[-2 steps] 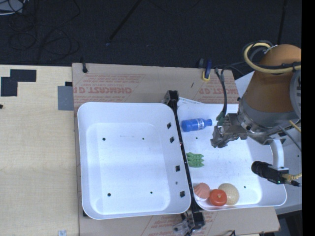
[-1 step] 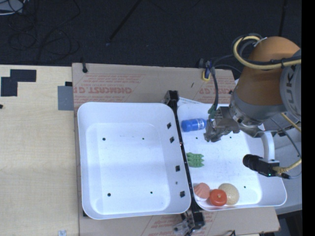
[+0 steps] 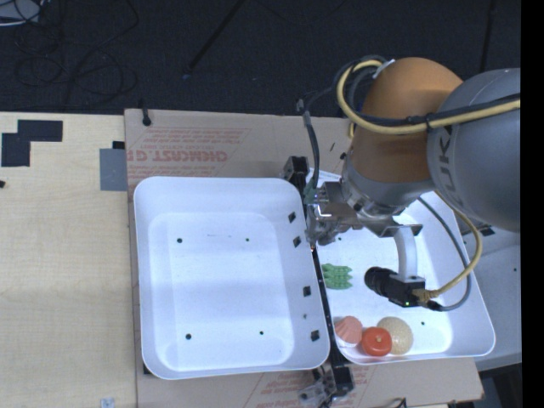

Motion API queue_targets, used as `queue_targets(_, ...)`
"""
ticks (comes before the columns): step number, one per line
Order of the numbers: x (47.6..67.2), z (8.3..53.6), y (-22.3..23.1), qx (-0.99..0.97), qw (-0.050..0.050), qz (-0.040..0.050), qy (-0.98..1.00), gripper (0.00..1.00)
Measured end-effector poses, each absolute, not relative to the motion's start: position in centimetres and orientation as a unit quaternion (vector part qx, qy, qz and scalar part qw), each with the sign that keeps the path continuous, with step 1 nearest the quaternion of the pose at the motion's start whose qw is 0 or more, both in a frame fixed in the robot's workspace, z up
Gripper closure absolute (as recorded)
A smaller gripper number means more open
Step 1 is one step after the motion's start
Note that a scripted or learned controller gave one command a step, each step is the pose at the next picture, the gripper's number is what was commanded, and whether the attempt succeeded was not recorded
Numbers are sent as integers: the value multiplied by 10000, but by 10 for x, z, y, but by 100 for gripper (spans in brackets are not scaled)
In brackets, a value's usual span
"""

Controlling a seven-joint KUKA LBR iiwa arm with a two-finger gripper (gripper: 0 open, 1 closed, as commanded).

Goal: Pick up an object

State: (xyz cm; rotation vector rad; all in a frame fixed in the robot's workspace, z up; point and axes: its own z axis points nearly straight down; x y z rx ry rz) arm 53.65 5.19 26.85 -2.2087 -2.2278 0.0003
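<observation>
dark floor [image 3: 212,41] with cables behind; pale wood bench [image 3: 59,287].

Grey arm [image 3: 480,143], orange band [image 3: 408,100], yellow cables looping round the wrist

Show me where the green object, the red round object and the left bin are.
green object [image 3: 337,276], camera view, its middle.
red round object [image 3: 376,341], camera view, its top face.
left bin [image 3: 219,266], camera view, bare floor.

Arm [image 3: 408,134] over right bin [image 3: 463,330], gripper [image 3: 323,219] near its left wall. Green item [image 3: 337,276], red item [image 3: 376,341] inside. Left bin [image 3: 153,228] beside.
</observation>
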Motion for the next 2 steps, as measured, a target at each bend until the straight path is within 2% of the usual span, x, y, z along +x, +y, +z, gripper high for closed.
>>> queue_targets(1, 536, 268, 48, -7063, 14, 14, -7079, 0)
queue_targets(2, 474, 333, 52, -7063, 9, -3, -7079, 0)
